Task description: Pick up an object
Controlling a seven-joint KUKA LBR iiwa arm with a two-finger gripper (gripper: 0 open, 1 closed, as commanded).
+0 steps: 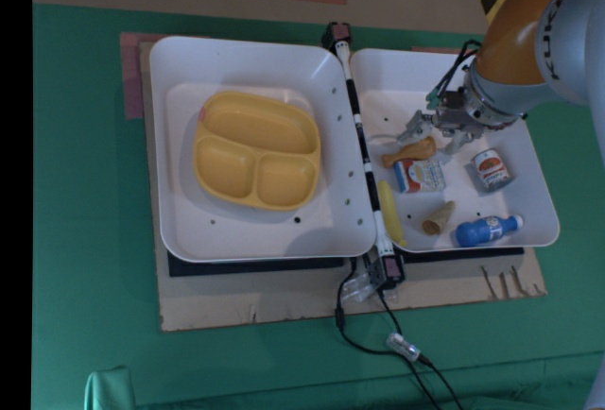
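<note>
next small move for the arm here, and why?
Probably lower the tool a little onto the brown toy drumstick in the right white bin. The tool hovers just above its upper end and nothing shows between its fingers. The drumstick is the nearest piece, with bare bin floor on its upper side.

Camera count: one fixed view served the whole scene
Position: it sat above the bench, well back from it
Facing: it looked down at a slant, the bench's far edge toward the frame's top
Coverage: both white bins fitted whole, the left bin and the right bin side by side near the middle
Margins: bare floor showed past the bench's far edge, green cover along its near edge
Arm entry: the arm reached in from the frame's right
</note>
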